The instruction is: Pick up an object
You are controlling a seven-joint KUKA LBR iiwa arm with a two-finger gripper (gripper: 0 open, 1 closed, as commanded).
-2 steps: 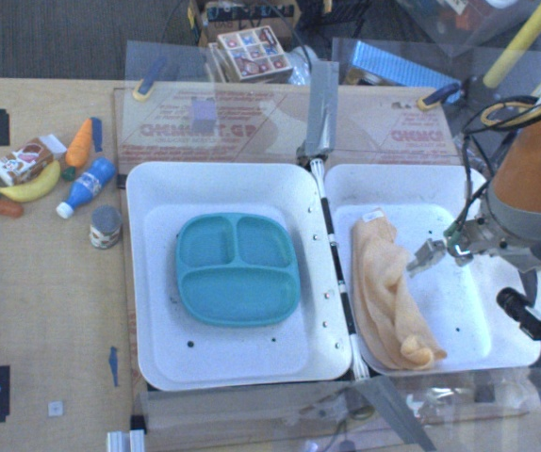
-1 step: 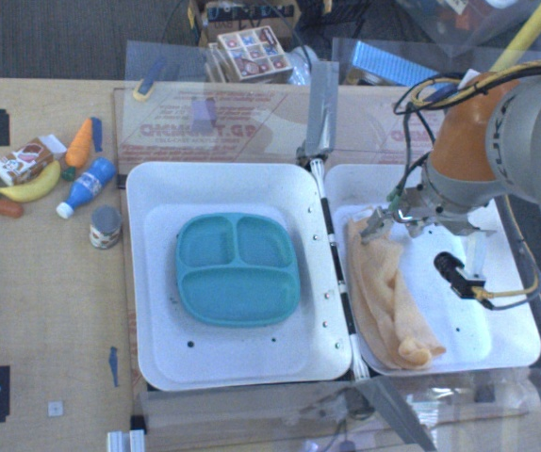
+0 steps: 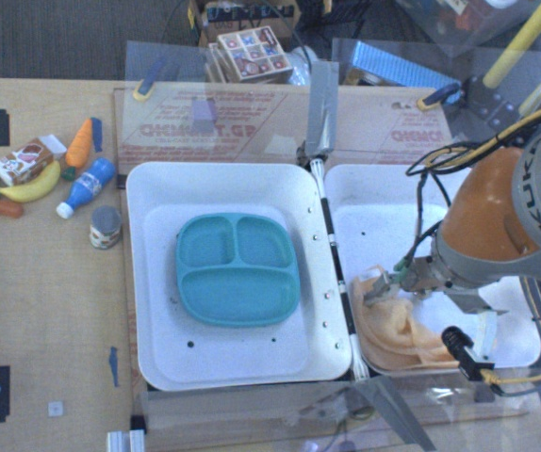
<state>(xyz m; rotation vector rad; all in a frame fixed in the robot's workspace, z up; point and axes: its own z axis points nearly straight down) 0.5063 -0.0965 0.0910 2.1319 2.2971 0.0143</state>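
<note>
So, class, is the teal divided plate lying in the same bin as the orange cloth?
No: the teal divided plate lies in the left bin, while the orange cloth lies in the right bin.

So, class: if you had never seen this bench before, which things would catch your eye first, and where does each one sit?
First comes the teal plastic divided plate, lying flat in the middle of the left white bin. Next is the grey arm with its orange band, reaching from the right over the right white bin, its pincer low at a crumpled peach cloth. Small toy foods, including a yellow banana, lie left.
</note>
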